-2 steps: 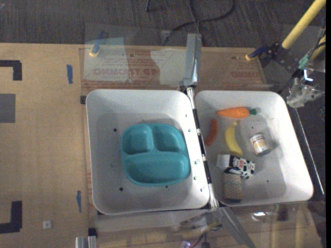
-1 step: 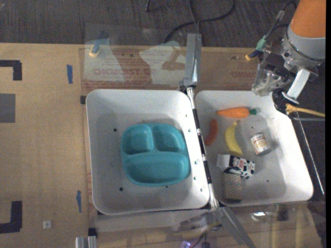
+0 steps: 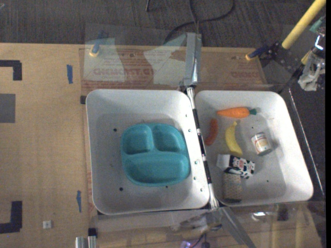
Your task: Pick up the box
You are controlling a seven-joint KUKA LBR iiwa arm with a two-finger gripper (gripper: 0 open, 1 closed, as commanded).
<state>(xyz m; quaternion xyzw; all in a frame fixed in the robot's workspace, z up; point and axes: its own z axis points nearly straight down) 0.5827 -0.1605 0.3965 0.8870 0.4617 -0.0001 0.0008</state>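
Nearest the camera in the right bin (image 3: 297,182) stands a small brownish pouch-like item (image 3: 232,186), upright against the near-left corner. Just beyond it, touching or almost so, lies the box (image 3: 241,166) — a small carton with a black-and-white cow pattern, flat on the bin floor with one end tucked toward the divider between the bins.

Farther back sit a yellow banana (image 3: 233,139), a reddish sausage-shaped piece (image 3: 211,131) leaning along the left wall, an orange carrot (image 3: 236,112) at the far end, and a small jar (image 3: 261,143) to the right. The crowding on the left side of this bin matters: the box has neighbours close on its near and far sides, so a grasp would probably do best across its free flanks.

In the left bin (image 3: 101,138) rests a teal divided tray (image 3: 154,154), centred and well apart from everything else.

At the far right edge, off the desk (image 3: 41,149), is the end effector (image 3: 312,75) — too small and blurred to tell whether it is released or clenched. It is well apart from the box, so the pick looks not yet begun.
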